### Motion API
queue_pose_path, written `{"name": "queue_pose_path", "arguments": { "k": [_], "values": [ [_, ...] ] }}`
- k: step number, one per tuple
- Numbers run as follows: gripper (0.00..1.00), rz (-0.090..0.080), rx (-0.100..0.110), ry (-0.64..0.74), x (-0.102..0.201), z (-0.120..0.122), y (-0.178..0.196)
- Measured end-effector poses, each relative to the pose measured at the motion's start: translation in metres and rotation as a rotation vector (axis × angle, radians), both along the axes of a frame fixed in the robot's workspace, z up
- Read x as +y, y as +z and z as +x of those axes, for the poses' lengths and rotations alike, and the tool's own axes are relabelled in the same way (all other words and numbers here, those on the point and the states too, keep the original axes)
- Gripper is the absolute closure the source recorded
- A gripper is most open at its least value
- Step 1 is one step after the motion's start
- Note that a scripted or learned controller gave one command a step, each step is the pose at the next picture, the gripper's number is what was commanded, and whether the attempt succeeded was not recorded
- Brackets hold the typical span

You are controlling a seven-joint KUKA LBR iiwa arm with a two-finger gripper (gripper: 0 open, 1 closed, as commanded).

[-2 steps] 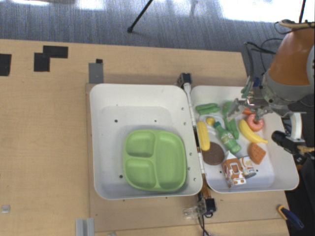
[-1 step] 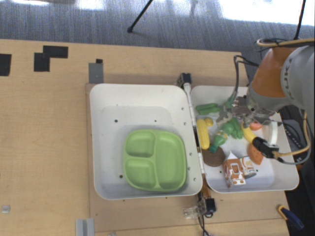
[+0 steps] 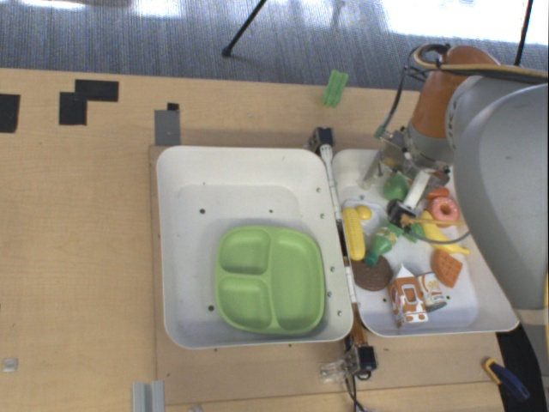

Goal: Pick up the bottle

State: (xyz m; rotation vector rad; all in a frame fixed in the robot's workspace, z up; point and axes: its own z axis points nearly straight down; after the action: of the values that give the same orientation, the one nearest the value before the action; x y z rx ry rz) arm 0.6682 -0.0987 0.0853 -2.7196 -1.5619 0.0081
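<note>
A small green bottle (image 3: 382, 244) lies tilted in the right bin (image 3: 480, 316), near its middle, between a yellow corn cob (image 3: 352, 232) and a banana (image 3: 436, 227). My gripper (image 3: 388, 163) hangs low over the far part of that bin, above and behind the bottle and apart from it. Another green item (image 3: 396, 184) sits just below the gripper, partly hidden by the wrist.
The right bin also holds a pink donut (image 3: 443, 206), an orange waffle (image 3: 447, 267), a brown cookie (image 3: 373, 275) and an orange-and-white carton (image 3: 412, 298). A green divided plate (image 3: 270, 279) lies in the left bin (image 3: 184, 196). A green block (image 3: 335, 88) rests on the bench behind.
</note>
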Motion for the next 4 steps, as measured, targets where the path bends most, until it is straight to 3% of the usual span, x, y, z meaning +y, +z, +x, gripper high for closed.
{"name": "queue_pose_path", "arguments": {
  "k": [1, 2, 3, 4],
  "values": [
    [0.0, -0.003, -0.012, 0.026, 0.003, -0.052, 0.002],
    [0.0, -0.005, -0.02, -0.102, -0.005, -0.122, 0.003],
    [0.0, -0.006, -0.014, -0.086, -0.057, -0.072, 0.001],
    [0.0, 0.0, 0.01, 0.032, -0.039, -0.043, 0.0]
  ]
}}
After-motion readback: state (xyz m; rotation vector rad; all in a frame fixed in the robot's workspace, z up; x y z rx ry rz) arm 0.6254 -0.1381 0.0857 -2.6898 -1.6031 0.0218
